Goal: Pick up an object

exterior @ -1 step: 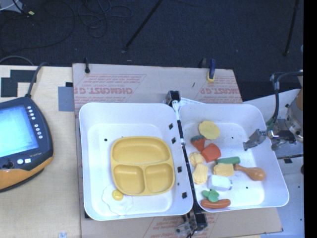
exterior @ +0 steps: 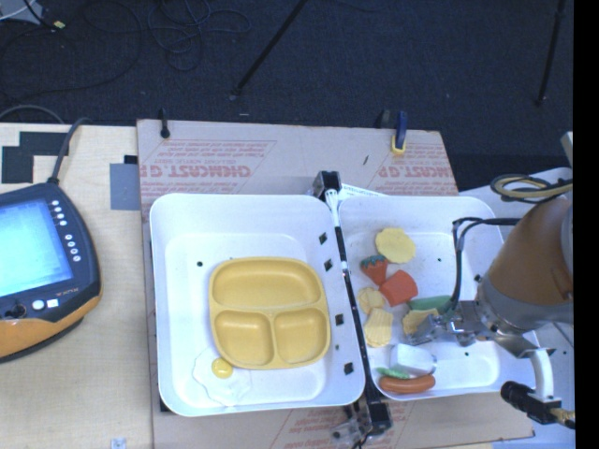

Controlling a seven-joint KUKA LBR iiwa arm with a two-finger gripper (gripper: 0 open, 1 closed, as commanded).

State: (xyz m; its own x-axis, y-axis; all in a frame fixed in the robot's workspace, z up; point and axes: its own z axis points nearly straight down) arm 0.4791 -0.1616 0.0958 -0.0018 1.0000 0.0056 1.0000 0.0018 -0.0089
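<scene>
The right bin (exterior: 477,215) holds several toy foods. Among them are a round yellow piece (exterior: 395,244), a strawberry (exterior: 374,269), an orange-red chunk (exterior: 400,286), a green piece (exterior: 429,302), pale yellow pieces (exterior: 379,325), a white piece (exterior: 412,355) and a sausage with a green strip (exterior: 407,382). My gripper (exterior: 442,326) is low in this bin, right beside a small yellow piece (exterior: 416,322) and just below the green piece. The arm's orange band (exterior: 529,260) rises behind it and hides the bin's right part.
The left bin (exterior: 178,251) carries a yellow divided plate (exterior: 269,309) and a fried-egg toy (exterior: 217,370) at its front left. A tablet-like pendant (exterior: 42,265) lies on the bench at far left. A black ridge (exterior: 342,288) separates the bins.
</scene>
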